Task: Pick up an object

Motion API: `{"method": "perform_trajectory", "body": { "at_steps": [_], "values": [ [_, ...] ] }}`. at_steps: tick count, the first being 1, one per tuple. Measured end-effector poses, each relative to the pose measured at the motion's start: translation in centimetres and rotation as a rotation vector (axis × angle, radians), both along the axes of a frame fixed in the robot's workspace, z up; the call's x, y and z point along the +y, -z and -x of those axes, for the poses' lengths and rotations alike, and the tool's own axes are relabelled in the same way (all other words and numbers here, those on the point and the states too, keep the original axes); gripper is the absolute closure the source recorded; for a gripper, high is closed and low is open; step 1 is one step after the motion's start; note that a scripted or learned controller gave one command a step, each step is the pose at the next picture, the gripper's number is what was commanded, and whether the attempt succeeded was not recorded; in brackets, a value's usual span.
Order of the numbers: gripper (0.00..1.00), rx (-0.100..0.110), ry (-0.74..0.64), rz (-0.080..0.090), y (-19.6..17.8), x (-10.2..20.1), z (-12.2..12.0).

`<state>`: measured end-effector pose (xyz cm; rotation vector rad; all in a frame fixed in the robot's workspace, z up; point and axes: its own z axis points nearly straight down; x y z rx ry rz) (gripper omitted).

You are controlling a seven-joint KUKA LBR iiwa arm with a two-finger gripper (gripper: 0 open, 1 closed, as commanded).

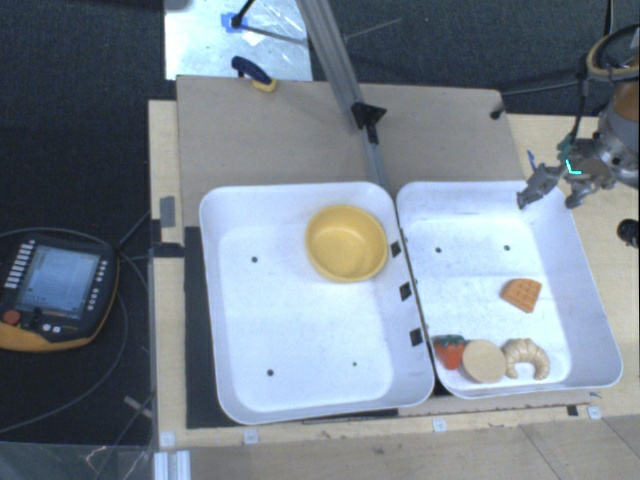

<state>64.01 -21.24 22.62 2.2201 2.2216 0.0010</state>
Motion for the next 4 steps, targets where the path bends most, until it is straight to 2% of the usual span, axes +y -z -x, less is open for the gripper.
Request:
{"method": "perform_trajectory", "body": {
  "at_steps": [1, 4],
  "values": [
    [0.0, 0.0, 0.0, 0.0, 0.0, 0.0, 0.0],
    [0.0, 0.004, 0.0, -0.001, 13.7, -0.5, -0.1]
  ]
}}
